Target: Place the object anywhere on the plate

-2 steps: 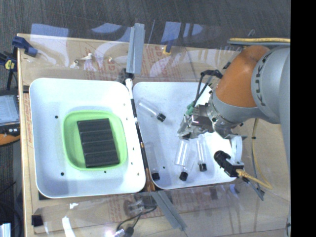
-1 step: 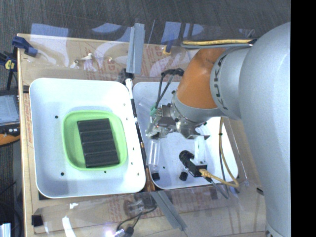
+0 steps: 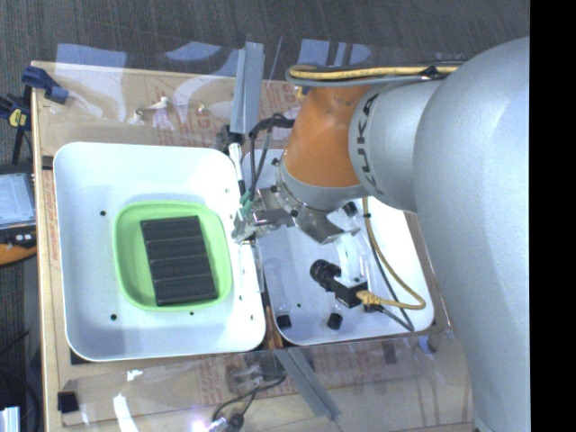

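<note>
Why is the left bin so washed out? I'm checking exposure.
Camera view: strong overhead light bleaches the left bin and the green plate rim; the arm, near the lens, looks soft and shadows the right bin.

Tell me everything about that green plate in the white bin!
The green plate is a light green square with rounded corners and a raised rim, and looks like smooth plastic. It lies flat, right way up, near the middle of the left white bin, resting on the bin's floor. A dark grey ribbed rectangular block lies on it, slightly turned, covering most of its middle. The plate's right edge sits close to the bin's right wall.
</note>
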